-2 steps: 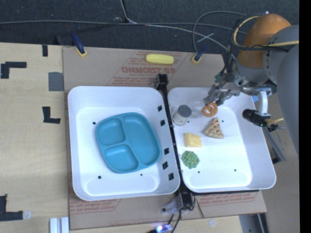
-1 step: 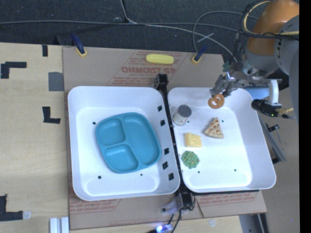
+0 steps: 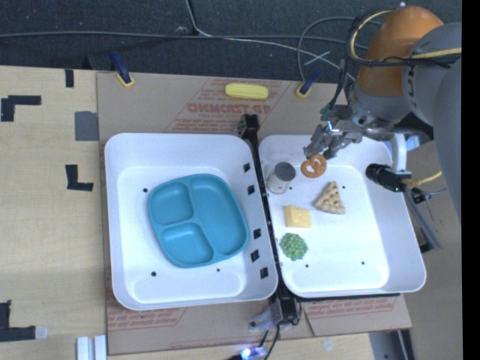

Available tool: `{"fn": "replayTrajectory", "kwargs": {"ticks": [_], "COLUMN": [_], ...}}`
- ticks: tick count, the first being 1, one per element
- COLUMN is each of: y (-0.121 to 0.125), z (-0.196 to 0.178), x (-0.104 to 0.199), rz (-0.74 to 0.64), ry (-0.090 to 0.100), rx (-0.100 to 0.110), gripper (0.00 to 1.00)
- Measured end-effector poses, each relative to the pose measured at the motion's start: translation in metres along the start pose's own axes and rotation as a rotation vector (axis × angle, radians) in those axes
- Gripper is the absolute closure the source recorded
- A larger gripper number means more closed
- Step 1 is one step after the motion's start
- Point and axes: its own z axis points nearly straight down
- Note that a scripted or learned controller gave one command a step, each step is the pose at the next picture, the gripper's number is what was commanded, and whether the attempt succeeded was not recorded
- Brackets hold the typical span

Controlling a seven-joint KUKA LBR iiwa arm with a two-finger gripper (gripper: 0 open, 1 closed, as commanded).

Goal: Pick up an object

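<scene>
My gripper (image 3: 321, 150) hung over the back of the right bin (image 3: 375, 272), and I could not tell whether my fingers were apart or together, though the small brown ring-shaped pretzel (image 3: 313, 166) sat right at their tips. Below it in that bin lay 4 more pieces: a grey cylinder (image 3: 283, 173) near the left wall, a tan triangular slice (image 3: 330, 199), a yellow cheese block (image 3: 298, 217) and a green broccoli floret (image 3: 293, 246). The left bin (image 3: 127, 276) held a blue 3-compartment plate (image 3: 196, 219), and a yellow banana (image 3: 246, 91) lay on the cardboard behind both bins.
</scene>
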Motion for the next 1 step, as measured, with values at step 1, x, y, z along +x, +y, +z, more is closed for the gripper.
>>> {"fn": "replayTrajectory", "kwargs": {"ticks": [1], "y": [-0.0123], "z": [0.0066], "x": [0.0523], "rz": [-0.001], "ry": [0.001], "rx": [0.001], "gripper": [1.00]}}
